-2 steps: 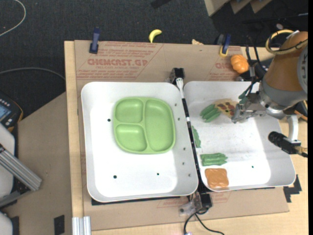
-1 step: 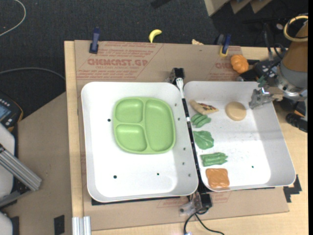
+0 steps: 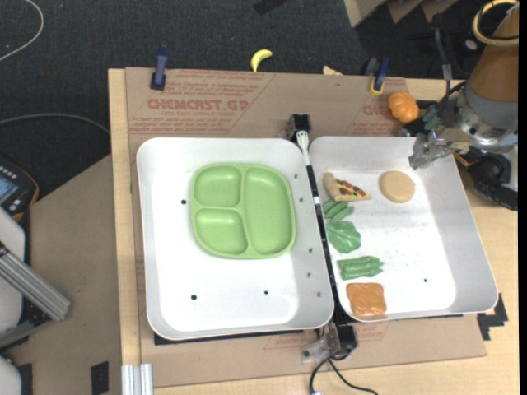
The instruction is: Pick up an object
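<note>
Pretty even overhead lighting here, bright and soft. The two white bins (image 3: 165, 286) come close to blowing out, so their surfaces lose detail, while the dark carpet (image 3: 99, 23) far left of the gripper (image 3: 428, 148) stays murky. Shadows are faint, just thin ones under the bin rims. Slightly soft and grainy overall; small toy food reads fuzzy.

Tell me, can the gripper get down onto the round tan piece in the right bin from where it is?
Probably yes. The gripper hangs over the right bin's upper right corner, and the round tan piece lies just beside it, apart from the pizza slice, with bare bin floor around it.
</note>
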Controlling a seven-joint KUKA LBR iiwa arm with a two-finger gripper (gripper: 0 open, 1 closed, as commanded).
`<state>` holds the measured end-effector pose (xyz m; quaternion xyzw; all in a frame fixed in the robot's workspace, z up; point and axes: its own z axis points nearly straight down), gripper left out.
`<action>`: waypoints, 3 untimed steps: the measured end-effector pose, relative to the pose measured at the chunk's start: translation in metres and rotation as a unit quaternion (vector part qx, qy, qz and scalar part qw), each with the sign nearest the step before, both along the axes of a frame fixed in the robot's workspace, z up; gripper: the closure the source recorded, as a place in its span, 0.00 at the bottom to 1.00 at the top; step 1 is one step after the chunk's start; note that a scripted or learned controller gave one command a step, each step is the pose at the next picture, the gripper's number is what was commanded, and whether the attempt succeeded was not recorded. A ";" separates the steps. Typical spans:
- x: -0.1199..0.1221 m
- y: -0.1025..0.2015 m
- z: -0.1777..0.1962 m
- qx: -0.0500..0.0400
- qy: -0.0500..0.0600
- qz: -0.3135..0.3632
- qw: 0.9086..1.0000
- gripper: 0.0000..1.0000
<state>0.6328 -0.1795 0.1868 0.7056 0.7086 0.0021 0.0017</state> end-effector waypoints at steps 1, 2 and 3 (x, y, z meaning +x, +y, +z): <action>-0.035 0.115 0.002 0.003 0.004 0.003 1.000 1.00; -0.070 0.228 0.003 0.002 0.005 0.004 1.000 1.00; -0.143 0.244 0.203 0.002 -0.006 0.001 1.000 1.00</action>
